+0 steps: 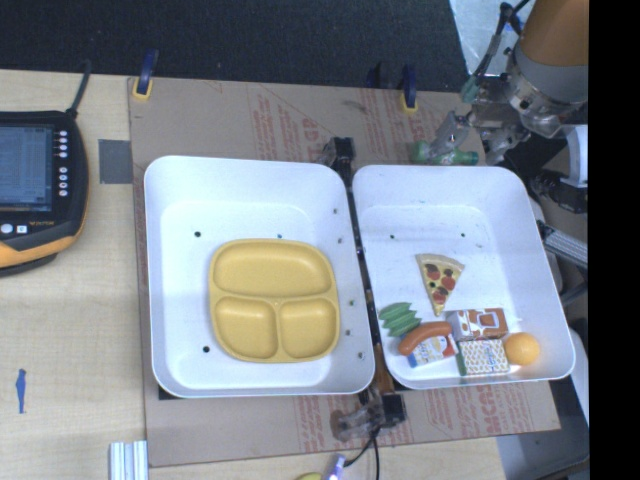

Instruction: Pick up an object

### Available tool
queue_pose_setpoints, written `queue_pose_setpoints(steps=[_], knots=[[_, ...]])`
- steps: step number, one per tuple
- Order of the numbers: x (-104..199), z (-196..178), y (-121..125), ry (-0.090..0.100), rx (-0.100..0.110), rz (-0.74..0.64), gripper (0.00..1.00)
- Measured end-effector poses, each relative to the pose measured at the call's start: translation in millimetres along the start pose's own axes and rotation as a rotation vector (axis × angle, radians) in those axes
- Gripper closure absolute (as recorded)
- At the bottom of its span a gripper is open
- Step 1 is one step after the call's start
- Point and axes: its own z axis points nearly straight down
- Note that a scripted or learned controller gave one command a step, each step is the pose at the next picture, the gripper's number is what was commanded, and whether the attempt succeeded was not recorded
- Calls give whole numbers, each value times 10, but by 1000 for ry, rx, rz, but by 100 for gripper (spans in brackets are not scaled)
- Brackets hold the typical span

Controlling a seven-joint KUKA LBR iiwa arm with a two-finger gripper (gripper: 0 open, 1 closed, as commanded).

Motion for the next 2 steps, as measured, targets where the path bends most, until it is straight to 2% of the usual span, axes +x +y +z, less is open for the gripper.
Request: queue_pose_setpoints(steps=[1,2], knots=[[-68,1694,-350,0,4,0,0],[-421,1936,-803,-4,-5,0,0]])
